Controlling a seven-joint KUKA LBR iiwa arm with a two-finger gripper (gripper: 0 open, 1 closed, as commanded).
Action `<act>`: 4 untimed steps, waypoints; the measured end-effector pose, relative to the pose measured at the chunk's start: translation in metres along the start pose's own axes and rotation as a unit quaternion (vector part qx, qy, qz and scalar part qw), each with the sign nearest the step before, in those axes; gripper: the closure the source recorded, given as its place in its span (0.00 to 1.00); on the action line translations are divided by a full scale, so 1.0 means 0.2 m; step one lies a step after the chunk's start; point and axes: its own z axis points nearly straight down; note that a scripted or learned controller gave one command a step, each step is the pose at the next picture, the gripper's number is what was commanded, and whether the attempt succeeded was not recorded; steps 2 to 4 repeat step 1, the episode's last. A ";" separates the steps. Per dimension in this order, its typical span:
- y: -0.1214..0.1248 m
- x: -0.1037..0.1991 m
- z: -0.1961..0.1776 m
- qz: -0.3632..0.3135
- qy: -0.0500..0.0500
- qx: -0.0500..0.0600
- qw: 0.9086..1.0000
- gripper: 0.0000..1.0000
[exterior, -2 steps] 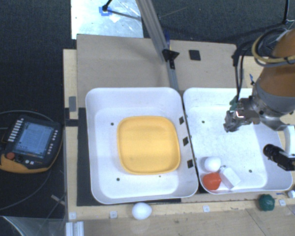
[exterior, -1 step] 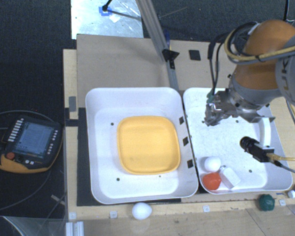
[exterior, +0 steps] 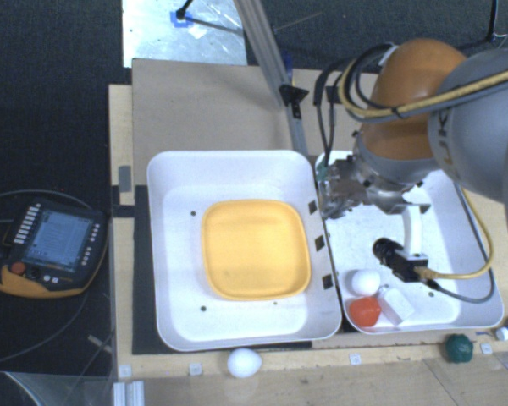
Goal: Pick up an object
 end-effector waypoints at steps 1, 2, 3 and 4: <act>0.02 0.24 0.03 0.001 0.000 0.000 1.000 1.00; 0.02 0.24 0.03 0.001 0.000 0.000 1.000 1.00; 0.02 0.24 0.03 0.001 0.000 0.000 1.000 1.00; 0.02 0.24 0.03 0.001 0.000 0.000 1.000 1.00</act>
